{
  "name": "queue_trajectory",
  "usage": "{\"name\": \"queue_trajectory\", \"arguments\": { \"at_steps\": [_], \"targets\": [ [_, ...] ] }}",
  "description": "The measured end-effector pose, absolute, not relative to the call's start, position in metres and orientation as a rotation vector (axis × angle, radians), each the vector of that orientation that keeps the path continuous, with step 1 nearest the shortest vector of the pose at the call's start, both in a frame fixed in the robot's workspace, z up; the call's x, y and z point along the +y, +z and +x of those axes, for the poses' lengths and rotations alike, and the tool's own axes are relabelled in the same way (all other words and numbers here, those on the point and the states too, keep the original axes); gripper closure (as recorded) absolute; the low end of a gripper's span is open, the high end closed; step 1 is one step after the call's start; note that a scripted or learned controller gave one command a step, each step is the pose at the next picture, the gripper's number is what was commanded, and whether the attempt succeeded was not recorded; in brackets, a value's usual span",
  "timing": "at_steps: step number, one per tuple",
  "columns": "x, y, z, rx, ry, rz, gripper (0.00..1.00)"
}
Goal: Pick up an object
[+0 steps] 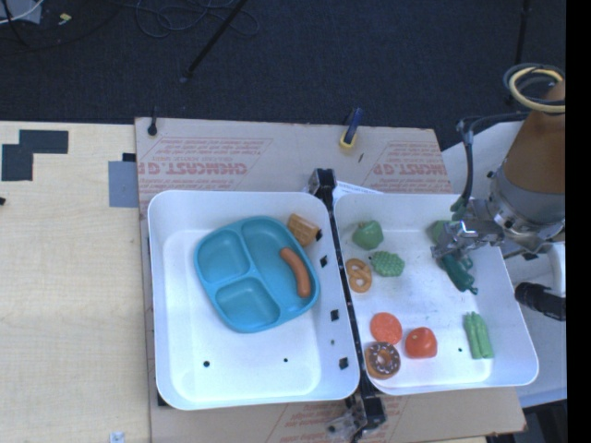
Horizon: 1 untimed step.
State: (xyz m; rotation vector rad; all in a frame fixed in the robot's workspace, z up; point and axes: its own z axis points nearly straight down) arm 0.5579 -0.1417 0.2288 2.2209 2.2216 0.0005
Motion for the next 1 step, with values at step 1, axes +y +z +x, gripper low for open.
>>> {"name": "queue_trajectory", "arguments": {
  "at_steps": [1],
  "targets": [
    [-0.0935, 0.2217, 0.5769, 2.229, 0.000, 2.219, 1.00]
  ]
}}
